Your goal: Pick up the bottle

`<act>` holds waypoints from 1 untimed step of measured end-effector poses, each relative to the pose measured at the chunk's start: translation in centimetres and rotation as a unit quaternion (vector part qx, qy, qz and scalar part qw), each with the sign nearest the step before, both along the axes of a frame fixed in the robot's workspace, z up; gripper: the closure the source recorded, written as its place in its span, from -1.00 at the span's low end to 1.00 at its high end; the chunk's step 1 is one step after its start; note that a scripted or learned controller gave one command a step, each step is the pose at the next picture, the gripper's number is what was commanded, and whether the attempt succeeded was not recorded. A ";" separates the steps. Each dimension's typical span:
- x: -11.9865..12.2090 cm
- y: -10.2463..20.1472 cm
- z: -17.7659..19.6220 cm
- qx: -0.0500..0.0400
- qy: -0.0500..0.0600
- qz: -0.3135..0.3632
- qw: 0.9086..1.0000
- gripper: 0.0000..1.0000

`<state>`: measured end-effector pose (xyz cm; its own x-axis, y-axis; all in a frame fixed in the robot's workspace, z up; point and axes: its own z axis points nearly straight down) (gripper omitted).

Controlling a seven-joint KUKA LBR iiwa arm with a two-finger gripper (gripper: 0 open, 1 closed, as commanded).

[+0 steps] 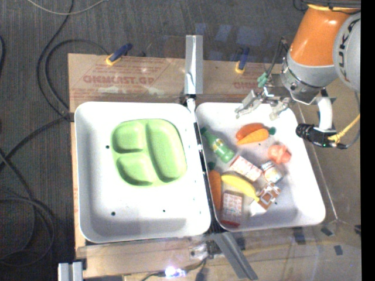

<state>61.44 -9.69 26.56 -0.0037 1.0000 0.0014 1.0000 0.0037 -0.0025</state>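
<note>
A small green bottle with a dark green cap lies on its side in the right bin, near the bin's left wall. My gripper hangs over the far part of the right bin, up and to the right of the bottle and well apart from it. Its fingers are spread open with nothing between them. A toy carrot lies just below the gripper.
The right bin also holds a pink-red fruit, a banana, a second carrot, and several small cartons and packets. The left bin holds a green divided plate. A metal divider stands behind the bins.
</note>
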 end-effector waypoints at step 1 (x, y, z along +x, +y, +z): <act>5.4 2.8 1.4 -0.002 -0.001 0.105 0.994 -1.00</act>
<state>66.85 -6.94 27.93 -0.2124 0.9772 -0.0026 0.9772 0.2124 -0.0016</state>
